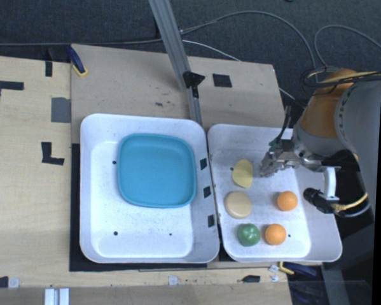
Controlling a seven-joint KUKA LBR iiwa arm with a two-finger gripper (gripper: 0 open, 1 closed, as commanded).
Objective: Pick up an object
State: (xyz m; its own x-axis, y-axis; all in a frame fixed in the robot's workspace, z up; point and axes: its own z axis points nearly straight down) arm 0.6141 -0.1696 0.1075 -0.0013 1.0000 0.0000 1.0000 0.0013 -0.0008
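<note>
In the right bin lie a pale yellow wedge, a tan round piece, a green ball and two orange balls. My gripper hangs over the upper middle of this bin, just right of the yellow wedge and above-left of the upper orange ball. Nothing shows between its fingers. The arm's grey body and orange band come in from the right.
The left bin holds a square blue plate. A slanted metal pole rises behind the bins. Cables run across the dark floor at the back and beside the arm at the right.
</note>
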